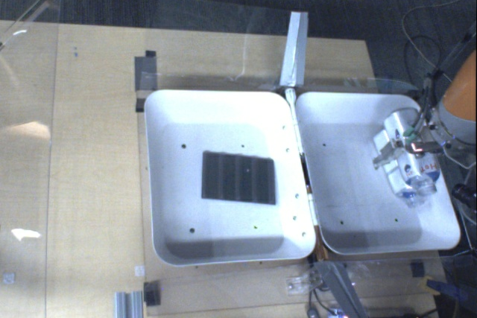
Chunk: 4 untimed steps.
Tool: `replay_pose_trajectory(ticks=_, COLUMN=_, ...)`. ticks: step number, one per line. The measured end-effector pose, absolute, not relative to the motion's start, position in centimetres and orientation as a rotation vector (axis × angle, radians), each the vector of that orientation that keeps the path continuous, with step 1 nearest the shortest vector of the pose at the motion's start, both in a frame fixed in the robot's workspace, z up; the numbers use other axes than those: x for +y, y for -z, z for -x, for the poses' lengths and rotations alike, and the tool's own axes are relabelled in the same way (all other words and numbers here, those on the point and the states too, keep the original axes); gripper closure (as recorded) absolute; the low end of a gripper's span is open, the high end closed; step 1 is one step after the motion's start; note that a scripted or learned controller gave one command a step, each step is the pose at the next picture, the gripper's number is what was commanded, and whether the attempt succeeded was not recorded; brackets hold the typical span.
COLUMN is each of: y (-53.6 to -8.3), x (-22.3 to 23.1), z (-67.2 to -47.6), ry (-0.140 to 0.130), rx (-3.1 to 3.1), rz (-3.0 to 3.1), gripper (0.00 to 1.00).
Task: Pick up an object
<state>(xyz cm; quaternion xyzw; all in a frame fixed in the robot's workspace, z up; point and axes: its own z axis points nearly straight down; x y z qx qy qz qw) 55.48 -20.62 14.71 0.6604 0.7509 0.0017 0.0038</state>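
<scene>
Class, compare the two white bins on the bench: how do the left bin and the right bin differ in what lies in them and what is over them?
The left bin holds a dark ribbed rectangle lying flat near its middle; the right bin holds a clear bottle-like object near its right wall, too blurred to name. The tool is over the right bin, not the left bin. Both are shallow, white, with rounded corners, side by side.

Arm point(456, 104): grey housing with a curved orange band above the wrist, visible at the frame's right margin. Tool point(406, 160): pale silver-white blocky body with small green and red marks on its upper face. Thin dark cables loop beside the arm's upper section.
</scene>
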Motion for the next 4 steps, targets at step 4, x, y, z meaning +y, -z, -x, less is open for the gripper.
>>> replay_pose_trajectory(ticks=4, y=-12.2, x=-20.8, z=-60.3, ry=-0.037, rx=2.393, rz=-1.923, gripper=0.00)
